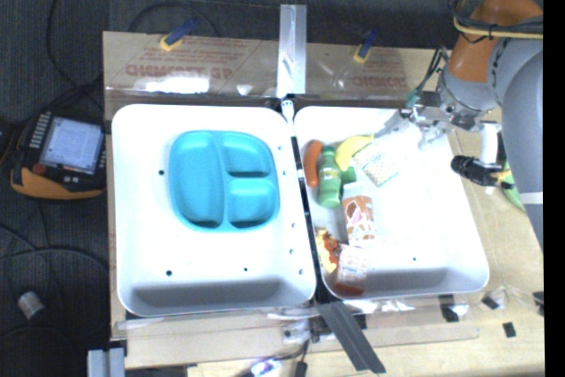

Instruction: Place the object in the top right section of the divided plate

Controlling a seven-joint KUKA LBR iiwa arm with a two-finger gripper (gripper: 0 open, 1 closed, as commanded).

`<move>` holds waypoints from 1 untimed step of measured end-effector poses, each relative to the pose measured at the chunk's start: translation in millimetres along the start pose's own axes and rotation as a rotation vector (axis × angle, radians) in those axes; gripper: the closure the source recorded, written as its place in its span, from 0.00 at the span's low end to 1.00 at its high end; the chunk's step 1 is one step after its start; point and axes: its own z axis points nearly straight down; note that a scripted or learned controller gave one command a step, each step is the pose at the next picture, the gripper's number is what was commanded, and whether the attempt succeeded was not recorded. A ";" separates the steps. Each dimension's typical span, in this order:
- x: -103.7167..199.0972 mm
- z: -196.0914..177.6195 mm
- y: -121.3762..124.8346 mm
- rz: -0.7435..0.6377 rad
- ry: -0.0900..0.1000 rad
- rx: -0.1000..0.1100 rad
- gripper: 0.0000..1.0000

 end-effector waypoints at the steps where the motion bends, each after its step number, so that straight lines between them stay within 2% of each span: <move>1: -5.0 -92.9 -1.4 -0.106 -0.011 -0.002 0.00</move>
